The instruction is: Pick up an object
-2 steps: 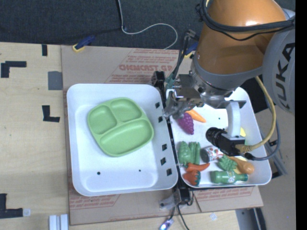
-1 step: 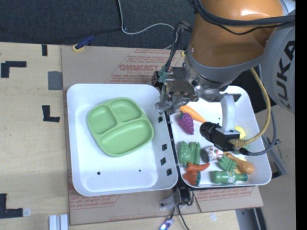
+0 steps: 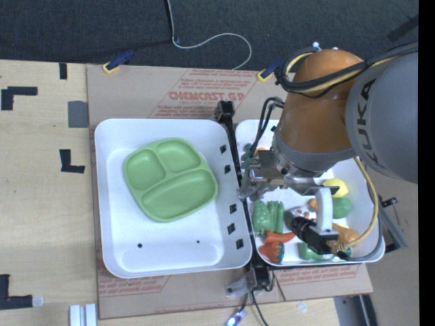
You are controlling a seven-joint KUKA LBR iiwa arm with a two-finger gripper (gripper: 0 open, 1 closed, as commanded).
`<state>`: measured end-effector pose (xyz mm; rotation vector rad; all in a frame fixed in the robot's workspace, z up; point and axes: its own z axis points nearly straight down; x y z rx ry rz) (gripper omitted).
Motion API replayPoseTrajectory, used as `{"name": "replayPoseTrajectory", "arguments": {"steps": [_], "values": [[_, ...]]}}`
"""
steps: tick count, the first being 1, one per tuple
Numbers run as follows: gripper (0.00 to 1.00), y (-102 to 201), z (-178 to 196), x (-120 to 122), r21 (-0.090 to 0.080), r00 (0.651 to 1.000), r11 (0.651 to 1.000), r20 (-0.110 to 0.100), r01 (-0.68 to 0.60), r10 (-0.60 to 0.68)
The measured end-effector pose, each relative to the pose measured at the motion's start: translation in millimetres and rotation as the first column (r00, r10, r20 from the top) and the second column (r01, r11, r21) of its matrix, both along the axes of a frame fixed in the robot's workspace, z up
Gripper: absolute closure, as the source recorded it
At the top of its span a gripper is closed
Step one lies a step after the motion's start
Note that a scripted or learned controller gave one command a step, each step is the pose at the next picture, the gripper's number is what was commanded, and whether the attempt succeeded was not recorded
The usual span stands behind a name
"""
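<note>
reaching in from the right, the grey arm [image 3: 319, 114] with its orange band is positioned over the right bin [image 3: 292, 263], and much of that bin is hidden by it. the gripper [image 3: 257, 182] is located low at the bin's left wall, just beside the edge of the left bin [image 3: 163, 253]. its metal body is seen, but whether it is open or closed cannot be told, and whether anything is gripped cannot be told either. the objects to be picked are gathered in the right bin as a cluster of small toys. a green ridged toy [image 3: 268, 216] lies just on the near side of the gripper, close to the left wall. an orange-red toy [image 3: 275, 238] lies just beside it, nearer the front rim. a yellow piece [image 3: 336, 184] and a green rounded piece [image 3: 341, 207] are found toward the bin's right side, partly covered by the arm. the left bin is occupied by a green divided plate [image 3: 170, 178] with three compartments, laid flat in its far half. both bins are set on a cardboard sheet [image 3: 197, 94] on the bench [image 3: 41, 202]. a white cable [image 3: 204, 43] is looped on the dark surface beyond
</note>
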<state>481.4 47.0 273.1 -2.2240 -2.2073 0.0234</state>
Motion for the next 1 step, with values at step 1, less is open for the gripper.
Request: {"name": "replayPoseTrajectory", "arguments": {"steps": [1], "values": [[1.0,-6.6,137.8,3.1,0.006,1.0,1.0,0.028,-0.01,0.01]]}}
